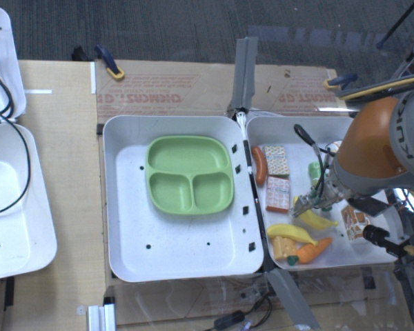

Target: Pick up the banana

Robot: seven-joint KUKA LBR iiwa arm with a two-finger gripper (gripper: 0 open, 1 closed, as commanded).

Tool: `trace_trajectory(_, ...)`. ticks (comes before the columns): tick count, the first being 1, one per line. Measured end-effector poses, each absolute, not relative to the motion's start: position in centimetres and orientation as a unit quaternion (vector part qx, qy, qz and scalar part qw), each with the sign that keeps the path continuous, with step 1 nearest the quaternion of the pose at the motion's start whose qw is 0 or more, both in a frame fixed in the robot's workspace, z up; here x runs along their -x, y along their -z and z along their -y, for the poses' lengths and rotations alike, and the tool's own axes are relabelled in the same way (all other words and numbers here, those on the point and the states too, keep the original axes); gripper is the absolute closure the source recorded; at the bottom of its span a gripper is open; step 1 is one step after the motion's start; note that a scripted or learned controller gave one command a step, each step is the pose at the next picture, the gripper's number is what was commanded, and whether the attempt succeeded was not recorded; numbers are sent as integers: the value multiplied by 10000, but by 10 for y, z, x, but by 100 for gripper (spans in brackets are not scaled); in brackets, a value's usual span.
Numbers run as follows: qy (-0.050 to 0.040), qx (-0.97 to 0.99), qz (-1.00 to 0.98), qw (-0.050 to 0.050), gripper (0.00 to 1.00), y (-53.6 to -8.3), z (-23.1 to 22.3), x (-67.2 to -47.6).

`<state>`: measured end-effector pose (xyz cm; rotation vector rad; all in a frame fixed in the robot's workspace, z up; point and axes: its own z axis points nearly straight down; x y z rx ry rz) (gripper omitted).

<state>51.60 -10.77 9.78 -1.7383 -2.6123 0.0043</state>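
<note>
On the wooden table (pixel 62 185), two shallow white bins are set side by side. The left white bin (pixel 124 240) carries a pale green three-compartment plastic tray (pixel 190 174), laid flat near its middle; nothing is seen in its compartments.

The right white bin (pixel 372 257) holds the loose items, crowded toward its left half: a red sausage-shaped toy (pixel 260 165), two printed card packets (pixel 277 179), a yellow plastic banana (pixel 291 233) lying on its side near the front wall, and an orange carrot-shaped toy (pixel 312 251) touching it in front.

The claw (pixel 309 204) is lowered into this bin, just above the banana and beside a second yellow piece (pixel 317 220). Whether it is open or closed cannot be told. No object is seen between its fingers. The banana is judged not yet picked; its crowding against the carrot is judged a risk to a clean grasp.
</note>
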Motion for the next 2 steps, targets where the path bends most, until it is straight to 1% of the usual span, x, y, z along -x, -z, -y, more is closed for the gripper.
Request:
trace_trajectory(1,-21,6430,7658,11,100,-190,47,-558)
trace_trajectory(2,-21,6188,7856,18,100,-190,56,-522)
